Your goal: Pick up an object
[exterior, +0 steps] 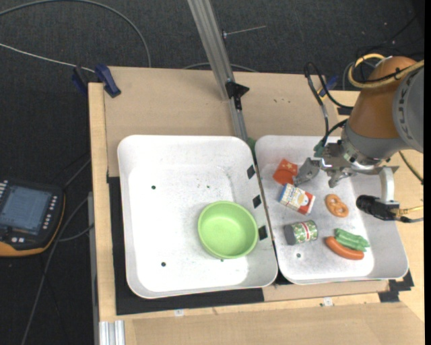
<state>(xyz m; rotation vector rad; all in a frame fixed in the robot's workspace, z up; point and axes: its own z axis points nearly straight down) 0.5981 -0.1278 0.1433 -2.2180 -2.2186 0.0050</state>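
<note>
Hovering over the right bin (387,259), the claw (322,170) sits w/ fingers spread apart, nothing between them. Nearest pick looks like the small carton (296,199), just below and a bit left of the claw; long axis runs roughly left-right, slightly tilted. Pretzel (336,205) lies just below-right.

A robotics lab: a plywood bench (182,94) carries two white bins (135,162), with loose cables (81,20) trailing over dark carpet, a handheld control pendant (27,215) lying beside the bench, and an aluminium camera post (214,40) rising behind the industrial arm (387,101).
</note>
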